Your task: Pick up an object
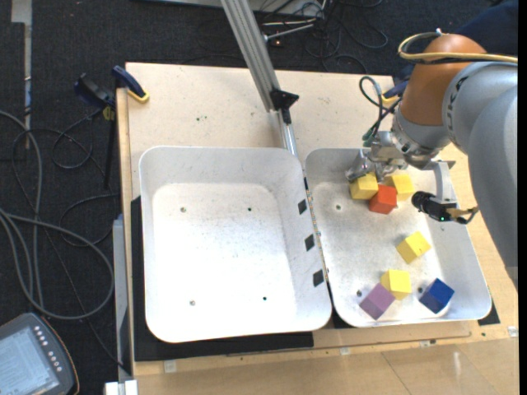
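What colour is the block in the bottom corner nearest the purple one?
Blue. The block lies in the right bin's lower corner; the camera view shows it plainly.

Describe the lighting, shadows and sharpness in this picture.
Camera view: even, soft light; faint shadows beside the blocks in the right bin; no strong glare on the left bin; the gripper and the arm look slightly soft; the dark floor loses detail.

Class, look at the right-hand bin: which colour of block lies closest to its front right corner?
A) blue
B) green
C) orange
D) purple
A: the blue block sits nearest the front right corner of the right bin, with the purple block further left and the orange block up near the gripper.
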You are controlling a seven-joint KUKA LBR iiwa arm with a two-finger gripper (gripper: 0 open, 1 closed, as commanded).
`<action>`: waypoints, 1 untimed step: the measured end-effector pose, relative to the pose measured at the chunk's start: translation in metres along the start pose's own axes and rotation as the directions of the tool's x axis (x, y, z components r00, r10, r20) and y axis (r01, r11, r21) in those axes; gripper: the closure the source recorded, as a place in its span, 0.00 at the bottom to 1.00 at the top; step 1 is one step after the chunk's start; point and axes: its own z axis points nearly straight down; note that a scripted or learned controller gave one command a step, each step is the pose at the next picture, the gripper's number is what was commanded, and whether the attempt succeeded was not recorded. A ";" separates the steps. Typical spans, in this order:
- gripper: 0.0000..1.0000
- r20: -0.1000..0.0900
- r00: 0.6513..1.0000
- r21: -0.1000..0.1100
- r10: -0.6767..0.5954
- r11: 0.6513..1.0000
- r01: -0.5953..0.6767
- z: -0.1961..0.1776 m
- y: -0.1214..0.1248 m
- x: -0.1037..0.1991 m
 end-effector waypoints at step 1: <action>1.00 0.000 1.000 0.002 0.001 1.000 -0.001 -0.051 -0.006 0.006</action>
